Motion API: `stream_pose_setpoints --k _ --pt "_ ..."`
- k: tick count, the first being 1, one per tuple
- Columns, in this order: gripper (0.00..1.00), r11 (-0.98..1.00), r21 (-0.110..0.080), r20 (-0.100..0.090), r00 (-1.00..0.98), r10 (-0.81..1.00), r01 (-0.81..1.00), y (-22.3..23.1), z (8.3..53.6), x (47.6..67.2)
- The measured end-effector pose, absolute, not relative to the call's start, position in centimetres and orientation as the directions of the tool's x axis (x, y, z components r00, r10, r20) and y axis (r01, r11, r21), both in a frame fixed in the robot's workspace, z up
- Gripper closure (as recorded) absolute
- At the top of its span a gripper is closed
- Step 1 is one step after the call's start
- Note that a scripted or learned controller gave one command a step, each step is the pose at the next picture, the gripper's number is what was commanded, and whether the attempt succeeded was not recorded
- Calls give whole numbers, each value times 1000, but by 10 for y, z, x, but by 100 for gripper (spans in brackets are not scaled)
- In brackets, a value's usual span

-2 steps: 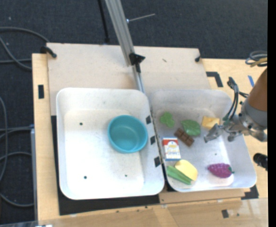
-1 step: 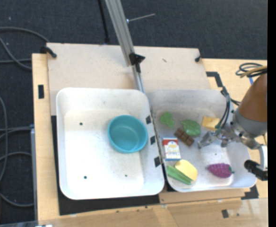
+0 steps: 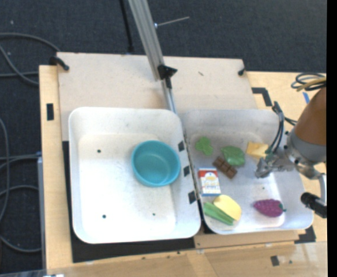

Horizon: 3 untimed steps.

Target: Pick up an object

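My gripper point(image 3: 263, 170) hangs over the right side of the right bin point(image 3: 226, 123), just below a yellow block point(image 3: 256, 149). A purple toy grape bunch point(image 3: 268, 207) lies nearer the front, below the gripper. To its left are a brown chocolate bar point(image 3: 225, 167), a dark green leafy piece point(image 3: 233, 154) and a light green piece point(image 3: 203, 145). A small red and white box point(image 3: 209, 182) stands by the bin's left wall. A yellow piece point(image 3: 228, 206) with a green bean pod point(image 3: 216, 213) lies at the front. Nothing is seen between the fingers.
The left bin point(image 3: 99, 212) holds a blue bowl point(image 3: 155, 163). A slanted metal pole point(image 3: 148, 30) rises from behind the bins. The arm's orange band point(image 3: 313, 120) is at the right edge.
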<state>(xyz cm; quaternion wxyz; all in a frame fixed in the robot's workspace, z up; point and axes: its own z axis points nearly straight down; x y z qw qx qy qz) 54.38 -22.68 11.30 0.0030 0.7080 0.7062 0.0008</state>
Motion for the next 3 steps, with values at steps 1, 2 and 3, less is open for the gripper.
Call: stream_pose_setpoints --k 1,2,3 --pt "100 3 8 -3 -3 1000 1000 -225 175 540" --pt "100 4 7 -2 -4 1000 1000 -226 220 547" --pt "100 5 7 -3 -5 1000 1000 -227 272 548"
